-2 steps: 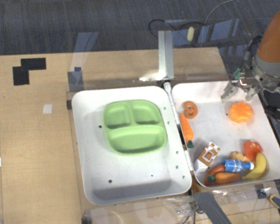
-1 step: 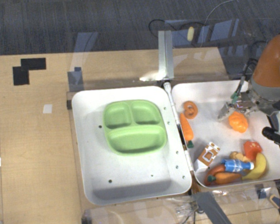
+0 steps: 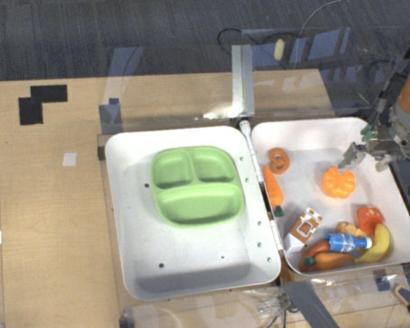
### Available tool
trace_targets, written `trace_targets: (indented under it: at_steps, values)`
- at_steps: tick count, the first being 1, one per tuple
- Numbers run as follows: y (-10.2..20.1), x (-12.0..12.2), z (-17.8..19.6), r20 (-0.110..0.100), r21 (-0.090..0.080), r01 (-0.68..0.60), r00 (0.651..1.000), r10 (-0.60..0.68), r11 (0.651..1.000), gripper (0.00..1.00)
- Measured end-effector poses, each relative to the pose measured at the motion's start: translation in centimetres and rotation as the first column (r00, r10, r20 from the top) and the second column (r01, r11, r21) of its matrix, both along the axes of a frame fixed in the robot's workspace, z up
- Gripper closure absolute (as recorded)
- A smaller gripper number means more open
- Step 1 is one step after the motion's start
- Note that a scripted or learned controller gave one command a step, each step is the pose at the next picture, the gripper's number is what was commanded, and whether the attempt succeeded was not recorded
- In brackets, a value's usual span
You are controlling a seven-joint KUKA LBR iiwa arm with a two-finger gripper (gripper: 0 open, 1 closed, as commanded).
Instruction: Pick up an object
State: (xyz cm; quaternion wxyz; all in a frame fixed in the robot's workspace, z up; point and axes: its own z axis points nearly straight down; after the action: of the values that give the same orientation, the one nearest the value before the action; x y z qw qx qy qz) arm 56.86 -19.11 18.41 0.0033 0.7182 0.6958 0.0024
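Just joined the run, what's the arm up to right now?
The arm reaches in from the right, its gripper over the right bin, just up and right of an orange toy. Nothing shows between its fingers, so no pick yet. The other toys are untouched: a ring, a carrot by the divider, and a pile with a banana and blue bottle at the near edge. The left bin holds a green tray.

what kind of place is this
Probably a robotics lab set up for pick-and-place trials: two white bins side by side on a bench, toy food such as a banana, and a robot gripper reaching in.
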Motion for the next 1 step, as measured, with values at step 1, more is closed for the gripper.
trace_targets:
  at_steps: [1]
  values:
    - [1.69,-0.37,-9.45,0.006,-0.001,-0.008,1.000,0.008,1.000,0.00]
